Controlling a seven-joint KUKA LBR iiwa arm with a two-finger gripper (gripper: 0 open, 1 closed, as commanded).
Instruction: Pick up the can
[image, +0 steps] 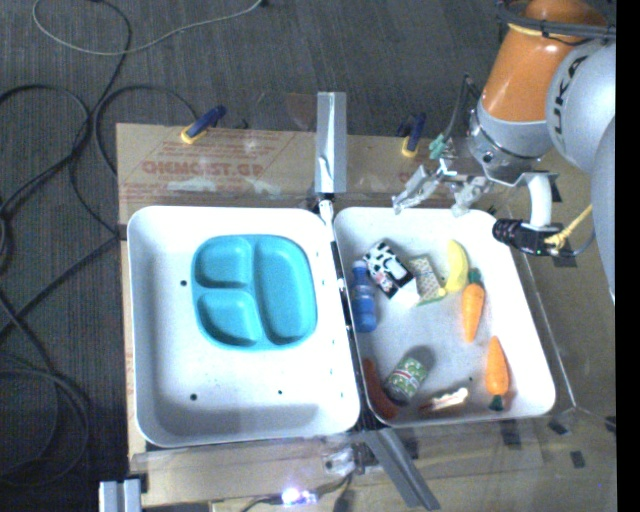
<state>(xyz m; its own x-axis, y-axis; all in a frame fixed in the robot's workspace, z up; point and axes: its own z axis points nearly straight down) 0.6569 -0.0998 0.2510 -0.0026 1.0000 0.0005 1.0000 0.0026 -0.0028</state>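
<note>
Can (407, 375): lies on its side in the right bin (535, 330), toward the near wall, green and dark label up, tilted diagonally; a grasp across its round body looks the likeliest fit.
Neighbours of the can: a dark red sausage-like item (374, 388) just beside it at the near left corner, a pale flat item (446, 400) just beside it to the right, an orange carrot (496, 368) further right against the wall; the crowding probably leaves little room for fingers on the left side.
Rest of the right bin: blue bottle (363, 300) along the left wall, black-and-white carton (386, 268) and a small patterned packet (429, 281) near the middle, banana (456, 265) and a second carrot (472, 309) toward the far right.
Left bin (160, 390): carries a blue divided tray (255, 290), well apart from the can.
End effector (440, 188): hangs over the far rim of the right bin, fingers spread, nothing between them, well apart from the can; judged to be at a start pose with the approach not yet made.
Desk (220, 165): cardboard sheet clamped at the far edge, seemingly to keep the bins from sliding.
</note>
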